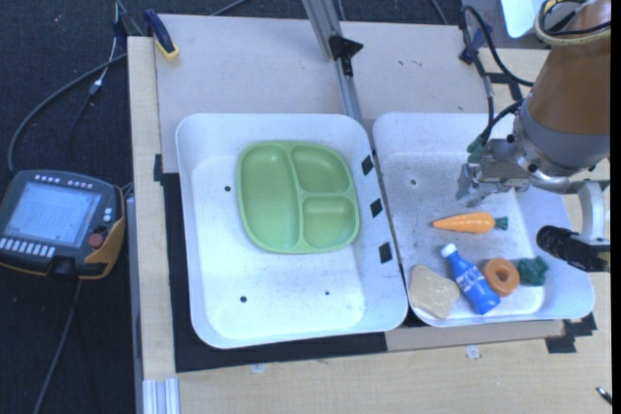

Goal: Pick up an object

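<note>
Gripper (475, 194) low in right bin (417, 145) just above carrot (466, 224), fingers' state not discernible; risk judged: carrot is round and tapered, so an off-centre close could roll it aside toward the blue bottle (471, 278) and leave the grasp empty.

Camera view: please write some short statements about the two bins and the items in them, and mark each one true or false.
1. The green divided plate lies in the left bin. True.
2. The toy carrot lies on the green divided plate. False: it lies in the right bin.
3. The blue bottle is between the beige item and the orange ring. True.
4. The end effector is above the left bin. False: it is above the right bin, near the toy carrot.
</note>
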`<state>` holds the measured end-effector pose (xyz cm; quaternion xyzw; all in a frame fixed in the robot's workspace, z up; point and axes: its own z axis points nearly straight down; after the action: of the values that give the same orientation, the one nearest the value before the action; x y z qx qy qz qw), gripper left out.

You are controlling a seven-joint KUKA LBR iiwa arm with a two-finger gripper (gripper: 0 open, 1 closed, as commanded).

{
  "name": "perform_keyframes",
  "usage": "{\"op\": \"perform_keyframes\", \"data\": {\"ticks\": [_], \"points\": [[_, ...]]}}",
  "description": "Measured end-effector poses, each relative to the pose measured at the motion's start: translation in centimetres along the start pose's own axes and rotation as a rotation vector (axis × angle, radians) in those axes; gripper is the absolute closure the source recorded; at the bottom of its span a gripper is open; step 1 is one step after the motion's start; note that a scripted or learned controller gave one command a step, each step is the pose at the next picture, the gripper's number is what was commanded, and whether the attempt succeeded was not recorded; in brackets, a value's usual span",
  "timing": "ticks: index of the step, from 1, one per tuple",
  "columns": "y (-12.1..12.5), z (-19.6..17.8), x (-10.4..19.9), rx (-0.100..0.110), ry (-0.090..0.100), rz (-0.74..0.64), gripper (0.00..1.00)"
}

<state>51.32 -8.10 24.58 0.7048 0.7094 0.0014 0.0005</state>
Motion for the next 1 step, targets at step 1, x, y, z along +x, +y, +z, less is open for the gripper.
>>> {"op": "perform_keyframes", "data": {"ticks": [1], "points": [[-0.24, -0.06, 5.95, 0.004, 0.002, -0.001, 1.00]]}}
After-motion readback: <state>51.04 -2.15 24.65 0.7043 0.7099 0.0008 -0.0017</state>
